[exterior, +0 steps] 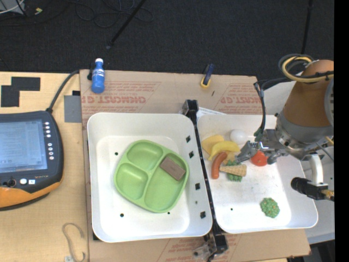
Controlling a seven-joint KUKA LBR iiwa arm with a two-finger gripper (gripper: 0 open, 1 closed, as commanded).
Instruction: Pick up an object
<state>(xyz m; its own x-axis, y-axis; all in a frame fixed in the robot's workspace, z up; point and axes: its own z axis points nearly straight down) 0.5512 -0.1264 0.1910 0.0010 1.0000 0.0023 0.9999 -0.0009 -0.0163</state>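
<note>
- Arm (308,100) reaches in from the right edge of the surface (32,212), wrist low over the right bin (297,214).
- Gripper (248,152) sits in the upper half of the right bin; jaws' state cannot be told, too small and dark.
- Red tomato-like piece (260,158) lies just beside the jaws, touching or not is unclear.
- Food toys cluster near the bin's upper left: yellow banana (218,144), white egg (238,135), red sausage (218,164), corn cob (233,170).
- Green broccoli (269,207) lies apart, toward the bin's lower right corner.
- Left bin (103,212) holds a green divided plate (136,182) with a brown block (174,167) in its right compartment.
- Blue bottle (98,76) at the back edge, tablet (24,152) at the left edge.
</note>
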